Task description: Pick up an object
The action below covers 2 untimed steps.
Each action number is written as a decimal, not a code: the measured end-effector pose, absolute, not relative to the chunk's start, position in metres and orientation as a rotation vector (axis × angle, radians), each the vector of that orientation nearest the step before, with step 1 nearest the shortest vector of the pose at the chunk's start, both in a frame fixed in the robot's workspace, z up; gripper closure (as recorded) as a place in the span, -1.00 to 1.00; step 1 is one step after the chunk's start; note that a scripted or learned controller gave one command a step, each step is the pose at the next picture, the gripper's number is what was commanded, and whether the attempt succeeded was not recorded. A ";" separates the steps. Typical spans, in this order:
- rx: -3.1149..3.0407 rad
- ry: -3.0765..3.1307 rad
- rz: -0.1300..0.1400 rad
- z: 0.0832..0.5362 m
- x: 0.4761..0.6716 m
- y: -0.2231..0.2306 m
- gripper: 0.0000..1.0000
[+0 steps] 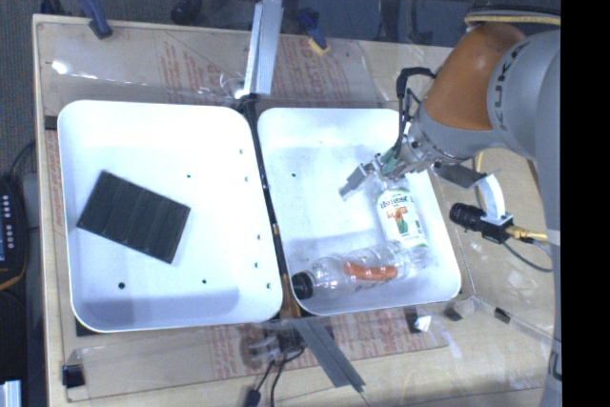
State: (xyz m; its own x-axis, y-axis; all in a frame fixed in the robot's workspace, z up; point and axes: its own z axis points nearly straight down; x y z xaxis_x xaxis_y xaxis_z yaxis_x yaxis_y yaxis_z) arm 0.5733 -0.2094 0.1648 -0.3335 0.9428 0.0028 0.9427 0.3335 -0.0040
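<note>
— Right, the arm is over the right bin, reaching in across its right rim, and the gripper sits low near that bin's middle, just above the white bottle.

— Is it holding anything?

— Hard to call. One grey finger pokes out toward the left; the rest is a small blur under the wrist, so I cannot tell whether the claw is open or closed, and I see nothing between the fingers.

— And the bottle?

— It lies along the right wall, its label's print too small to read. Its top end meets the gripper, and contact can't be judged. At the near edge a clear plastic bottle lies on its side, black cap toward the near left corner, something orange inside, touching the white one's lower end.

— Left bin?

— The left bin carries a dark ribbed flat rectangle, tilted, toward its left side. The arm's upper part is cut off at the right.
</note>
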 end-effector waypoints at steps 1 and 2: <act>-1.811 -2.561 0.003 0.165 0.573 -0.209 -1.00; -1.811 -2.561 0.003 0.165 0.573 -0.209 -1.00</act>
